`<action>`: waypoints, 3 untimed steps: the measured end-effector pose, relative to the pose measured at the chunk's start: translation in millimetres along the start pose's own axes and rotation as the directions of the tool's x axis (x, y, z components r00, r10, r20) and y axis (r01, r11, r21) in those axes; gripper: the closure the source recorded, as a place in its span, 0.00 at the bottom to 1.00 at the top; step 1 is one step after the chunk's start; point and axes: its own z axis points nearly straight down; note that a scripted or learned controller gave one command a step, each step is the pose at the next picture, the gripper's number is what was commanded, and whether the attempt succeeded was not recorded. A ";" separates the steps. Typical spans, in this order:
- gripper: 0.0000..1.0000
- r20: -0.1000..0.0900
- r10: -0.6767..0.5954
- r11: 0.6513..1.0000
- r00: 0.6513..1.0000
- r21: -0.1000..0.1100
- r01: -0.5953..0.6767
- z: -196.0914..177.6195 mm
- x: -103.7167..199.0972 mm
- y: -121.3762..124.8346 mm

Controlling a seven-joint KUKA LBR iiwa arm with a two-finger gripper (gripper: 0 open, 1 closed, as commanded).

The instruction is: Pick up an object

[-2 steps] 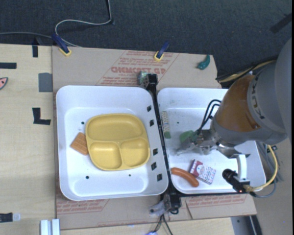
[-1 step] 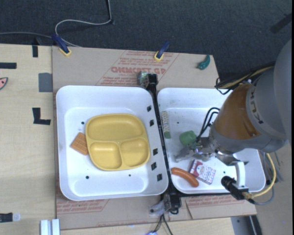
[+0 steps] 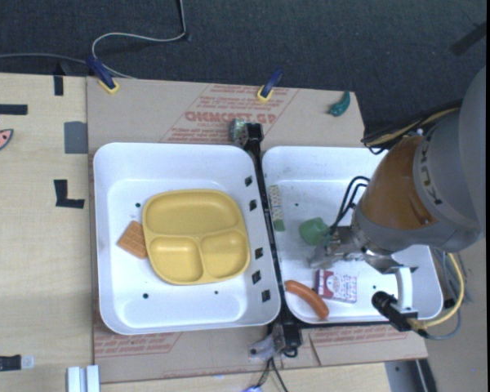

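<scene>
In the right bin (image 3: 294, 170) lie a green object (image 3: 314, 230), a red-and-white packet (image 3: 336, 287) and an orange-red sausage (image 3: 306, 298). My gripper (image 3: 327, 253) is low inside this bin, just below and right of the green object and just above the packet. The orange-banded wrist (image 3: 396, 190) and grey arm cover the bin's right half. The left bin (image 3: 114, 219) holds a yellow divided plate (image 3: 197, 235) with a tan cracker-like piece (image 3: 132, 239) tucked at its left edge.
Both bins rest on a cardboard sheet (image 3: 220, 109) held by yellow clips (image 3: 269, 88). A black divider with clamps (image 3: 260, 219) runs between the bins. A small teal item (image 3: 340, 104) lies at the cardboard's far right corner. Cables loop near the wrist.
</scene>
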 end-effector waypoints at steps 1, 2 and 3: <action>0.00 0.000 0.000 1.000 1.000 0.000 0.000 0.1 0.0 -0.1; 0.00 -0.002 -0.001 1.000 1.000 0.002 0.001 9.8 1.0 57.5; 1.00 -0.001 0.000 1.000 1.000 0.002 0.000 -0.3 0.3 57.6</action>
